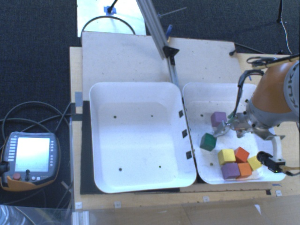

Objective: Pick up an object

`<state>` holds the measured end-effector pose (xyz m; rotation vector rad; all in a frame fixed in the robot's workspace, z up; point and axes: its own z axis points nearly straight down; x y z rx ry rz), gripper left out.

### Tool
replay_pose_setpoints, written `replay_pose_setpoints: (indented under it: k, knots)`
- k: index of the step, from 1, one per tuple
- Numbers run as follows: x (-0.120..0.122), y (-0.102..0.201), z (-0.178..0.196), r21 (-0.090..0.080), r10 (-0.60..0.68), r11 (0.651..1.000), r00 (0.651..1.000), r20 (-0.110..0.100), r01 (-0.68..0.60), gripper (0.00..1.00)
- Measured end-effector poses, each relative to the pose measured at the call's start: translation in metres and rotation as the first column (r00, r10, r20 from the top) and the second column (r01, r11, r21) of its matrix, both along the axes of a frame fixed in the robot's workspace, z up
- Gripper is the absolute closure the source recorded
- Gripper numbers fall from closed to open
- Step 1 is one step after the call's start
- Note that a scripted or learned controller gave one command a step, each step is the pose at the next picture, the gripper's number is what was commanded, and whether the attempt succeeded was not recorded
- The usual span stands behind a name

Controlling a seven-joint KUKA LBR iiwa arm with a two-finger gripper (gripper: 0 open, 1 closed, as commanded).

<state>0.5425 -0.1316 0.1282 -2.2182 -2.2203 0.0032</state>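
- The arm (276, 95) is cut off by the right edge of the view; its base lies out of frame.
- Gripper (224, 127): small and blurred against the right bin (197, 95); the stance of its fingers cannot be told.
- Far corner of the right bin, hidden behind the arm's wrist.
- Small yellow block (255, 162), partly covered by the black fitting (268, 161) on the arm.
- Purple block (230, 170) and orange block (244, 170), packed tight together with the yellow block (226, 156); their touching faces are hidden.
- Teach pendant (29, 161), screen washed out; its contents are unreadable.
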Motion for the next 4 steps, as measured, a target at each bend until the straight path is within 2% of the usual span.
replay_pose_setpoints:
  k: [1, 3, 4]
  knots:
    - [0.002, 0.0, 0.014, -0.001, 0.003, 1.0, 1.0, 0.007, -0.003, 1.0]
    - [-0.005, 0.003, 0.129, -0.003, 0.004, 1.0, 1.0, 0.014, -0.004, 1.0]
    - [-0.003, 0.003, 0.158, -0.002, 0.004, 1.0, 1.0, 0.009, -0.004, 1.0]
